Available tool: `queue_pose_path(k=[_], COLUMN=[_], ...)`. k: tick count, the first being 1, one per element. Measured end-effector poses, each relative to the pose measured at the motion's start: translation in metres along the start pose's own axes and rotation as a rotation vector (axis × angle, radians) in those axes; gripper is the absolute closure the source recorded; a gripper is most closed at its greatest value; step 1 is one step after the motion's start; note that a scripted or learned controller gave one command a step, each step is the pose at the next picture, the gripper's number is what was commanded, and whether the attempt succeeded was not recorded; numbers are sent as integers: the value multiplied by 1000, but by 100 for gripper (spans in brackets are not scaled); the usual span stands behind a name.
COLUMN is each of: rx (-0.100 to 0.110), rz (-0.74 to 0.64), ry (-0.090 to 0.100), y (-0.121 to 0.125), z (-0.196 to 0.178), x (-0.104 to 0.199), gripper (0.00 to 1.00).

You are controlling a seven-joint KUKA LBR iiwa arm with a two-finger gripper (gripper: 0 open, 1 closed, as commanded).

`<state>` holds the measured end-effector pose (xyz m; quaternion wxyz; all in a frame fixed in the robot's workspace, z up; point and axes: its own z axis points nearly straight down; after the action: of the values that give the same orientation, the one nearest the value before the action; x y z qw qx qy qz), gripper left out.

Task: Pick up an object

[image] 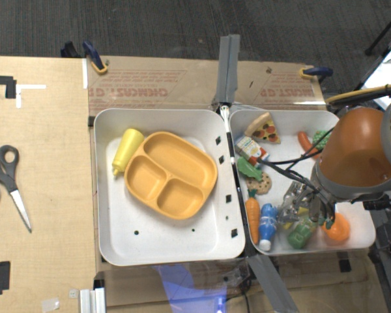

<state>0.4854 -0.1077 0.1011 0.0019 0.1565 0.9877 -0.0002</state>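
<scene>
Hanging low over the right bin [283, 113], the gripper [304, 208] sits among toys; finger state cannot be told; blue bottle [266, 225] just beside.

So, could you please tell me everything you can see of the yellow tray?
The tray is a rounded, orange-yellow plate, plastic by its look, split into three compartments: one long and two smaller. It lies flat, turned askew, in the left bin, right side up. A yellow bottle lies against its upper-left edge.
</scene>
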Motion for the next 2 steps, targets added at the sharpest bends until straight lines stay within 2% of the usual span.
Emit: queue_pose_path(k=[1, 2], rx=[4, 1], rz=[151, 437], ry=[-2, 1], y=[8, 26], z=[8, 9], x=[10, -68], gripper=[100, 100])
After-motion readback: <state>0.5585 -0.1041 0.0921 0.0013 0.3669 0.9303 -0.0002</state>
